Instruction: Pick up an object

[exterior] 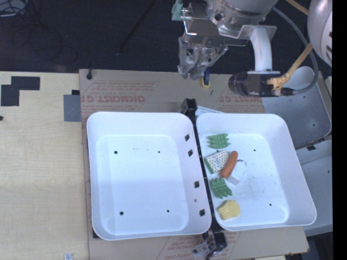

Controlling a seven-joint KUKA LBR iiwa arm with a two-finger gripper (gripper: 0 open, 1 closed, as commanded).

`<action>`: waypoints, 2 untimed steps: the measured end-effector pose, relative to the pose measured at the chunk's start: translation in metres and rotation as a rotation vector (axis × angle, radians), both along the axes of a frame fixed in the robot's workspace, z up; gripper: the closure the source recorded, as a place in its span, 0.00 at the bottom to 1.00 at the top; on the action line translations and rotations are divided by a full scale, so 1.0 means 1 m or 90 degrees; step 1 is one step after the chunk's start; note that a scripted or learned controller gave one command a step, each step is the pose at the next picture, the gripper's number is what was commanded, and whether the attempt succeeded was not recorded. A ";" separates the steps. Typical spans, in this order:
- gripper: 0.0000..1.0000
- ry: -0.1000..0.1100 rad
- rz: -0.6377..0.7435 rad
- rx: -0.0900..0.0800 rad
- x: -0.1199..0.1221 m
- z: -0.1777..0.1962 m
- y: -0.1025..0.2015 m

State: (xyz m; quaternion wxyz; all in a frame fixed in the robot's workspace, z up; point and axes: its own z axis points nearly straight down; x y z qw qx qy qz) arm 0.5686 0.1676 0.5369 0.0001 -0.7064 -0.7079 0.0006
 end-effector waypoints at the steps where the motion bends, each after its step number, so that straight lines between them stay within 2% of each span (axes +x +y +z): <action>1: 1.00 0.002 0.001 0.000 0.037 -0.001 0.052; 2: 1.00 0.001 0.001 -0.001 0.074 -0.001 0.077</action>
